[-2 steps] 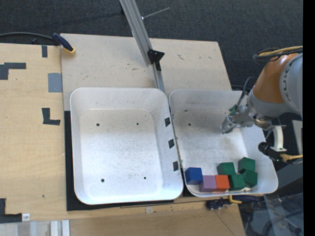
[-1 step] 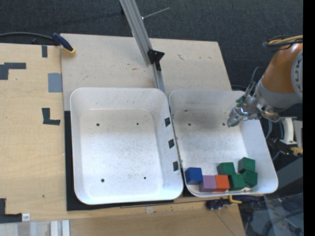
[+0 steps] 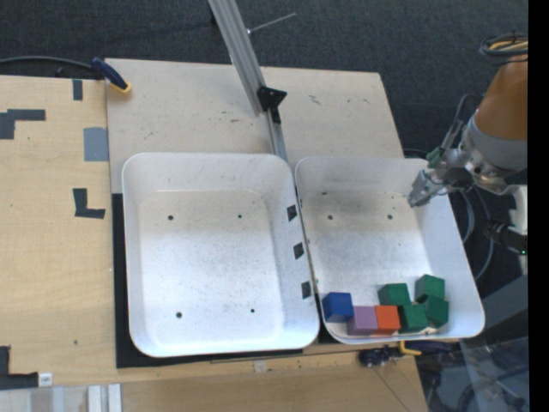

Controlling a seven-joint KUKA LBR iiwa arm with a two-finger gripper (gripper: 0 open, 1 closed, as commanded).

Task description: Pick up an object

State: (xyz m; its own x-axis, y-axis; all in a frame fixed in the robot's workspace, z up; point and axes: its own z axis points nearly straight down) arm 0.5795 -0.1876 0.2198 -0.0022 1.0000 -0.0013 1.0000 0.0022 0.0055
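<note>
- The arm point(image 3: 502, 118) comes in from 3 o'clock; its grey body and orange band are cut off by the frame's edge, so most of it is out of sight.
- The gripper point(image 3: 421, 190) sits at the upper right rim of the right bin point(image 3: 360, 187), pointing toward 8 o'clock. It is small and blurred — whether it is open or closed cannot be told, and nothing can be made out in its grasp.
- The blocks lie bunched in the right bin's near corner, at about 5 o'clock from the bin's middle, well apart from the gripper.
- In that bunch: a blue block point(image 3: 338, 305) at the left, a purple block point(image 3: 365, 318) just beside it, an orange block point(image 3: 388, 318) touching the purple one.
- Green blocks point(image 3: 419, 303) crowd the right end of the bunch. They overlap and share one colour, so how many there are is hard to say.
- The left bin point(image 3: 206, 247) lies beside the right one, their rims meeting along the middle; small dark marks dot its floor.
- A metal rail point(image 3: 238, 41) slants down from 12 o'clock and ends behind the meeting rims — its top is cut off by the frame.
- A blue and yellow clamp point(image 3: 111, 74) sits on the bench at 10 o'clock, with a dark cable trailing off the left edge.
- Cables point(image 3: 480, 230) loop beside the arm at 3 o'clock, partly lost against the dark floor.
</note>
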